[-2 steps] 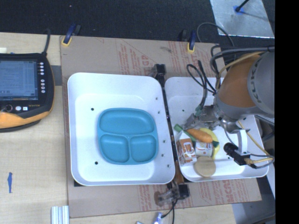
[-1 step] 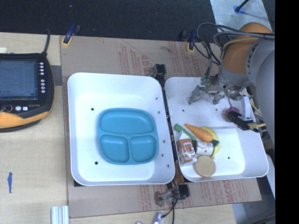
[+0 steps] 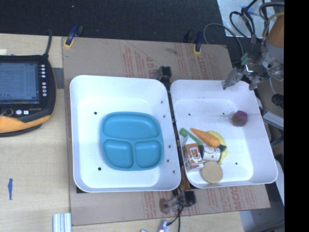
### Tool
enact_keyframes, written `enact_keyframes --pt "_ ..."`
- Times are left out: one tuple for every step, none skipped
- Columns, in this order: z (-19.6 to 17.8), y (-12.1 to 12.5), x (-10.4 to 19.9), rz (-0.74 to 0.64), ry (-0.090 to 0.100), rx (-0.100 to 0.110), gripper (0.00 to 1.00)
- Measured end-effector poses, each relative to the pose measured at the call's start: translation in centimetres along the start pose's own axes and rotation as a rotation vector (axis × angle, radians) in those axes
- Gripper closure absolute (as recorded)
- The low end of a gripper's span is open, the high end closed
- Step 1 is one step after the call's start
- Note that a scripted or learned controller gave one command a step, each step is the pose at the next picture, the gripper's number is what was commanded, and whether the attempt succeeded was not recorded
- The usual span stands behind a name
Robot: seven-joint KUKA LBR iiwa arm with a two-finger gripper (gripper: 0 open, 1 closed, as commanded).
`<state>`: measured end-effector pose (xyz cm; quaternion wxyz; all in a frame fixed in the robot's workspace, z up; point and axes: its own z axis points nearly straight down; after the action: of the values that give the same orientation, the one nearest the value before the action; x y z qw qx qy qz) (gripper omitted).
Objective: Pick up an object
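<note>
**In the right bin, nothing lifted yet**

In the right bin (image 3: 251, 153), toward its right side, a small round purple object (image 3: 240, 118). Alone on bare white floor, well apart from everything else. Judged the easiest pick for that reason: free on every side, with room for a finger to come down on either flank.

Nearer the middle and front of the same bin, a huddle. An orange carrot (image 3: 205, 137) lying across a yellow piece (image 3: 220, 142), a green strip (image 3: 185, 133) just beside them, a printed carton (image 3: 192, 157) below, and a tan disc (image 3: 211, 173) at the front. All touching or overlapping, so probably harder to take singly; a grab there likely to nudge neighbours or close on two at once.

Above the bin's far right corner, the gripper (image 3: 240, 82). Fingers spread open, nothing between them, clear of every object. Poised nearer the purple object than the huddle, apparently short of any descent.

In the left bin (image 3: 87, 105), a blue divided plate (image 3: 131, 140), flat and centred.

Under both bins, a brown cardboard sheet (image 3: 125, 57), pinned at its far edge by two clamps (image 3: 71, 35), presumably to stop the bins from sliding across the bench (image 3: 34, 178). At the far left, a teach pendant (image 3: 21, 93), well out of the arm's working area.
</note>
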<state>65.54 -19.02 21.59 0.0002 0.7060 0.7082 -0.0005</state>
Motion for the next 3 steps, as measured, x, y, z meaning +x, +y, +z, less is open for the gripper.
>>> enact_keyframes --pt "12.0 -4.8 -2.2 -0.001 0.001 0.005 0.0" --pt "11.6 -8.9 -2.1 -0.003 0.0 0.003 0.0" --pt "12.5 -11.2 2.6 -0.003 0.001 0.004 0.0"
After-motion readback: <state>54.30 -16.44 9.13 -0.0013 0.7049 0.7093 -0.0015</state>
